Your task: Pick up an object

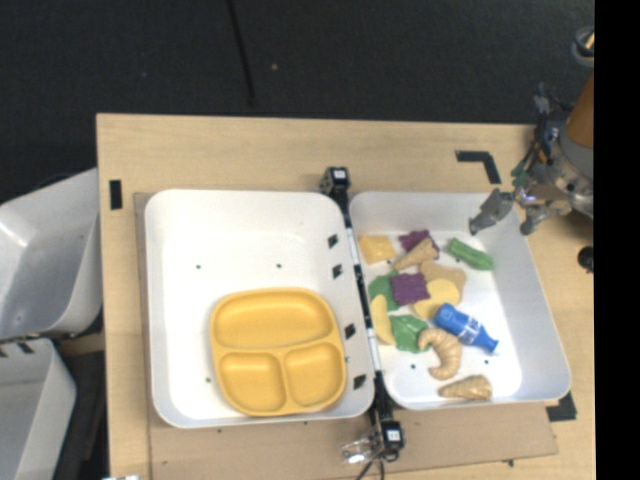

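Above the right bin's point(530, 298) far right corner, the gripper point(510, 211) hangs with fingers spread, holding nothing. Below it, toys crowd the bin's left half: a blue bottle point(466, 328) beside a tan croissant point(446, 351), purple blocks point(409, 288), green pieces point(470, 255), yellow pieces point(377, 248) and a tan lump point(466, 389) near the front wall. The left bin point(200, 238) holds a yellow three-compartment tray point(278, 350). No legible writing appears.
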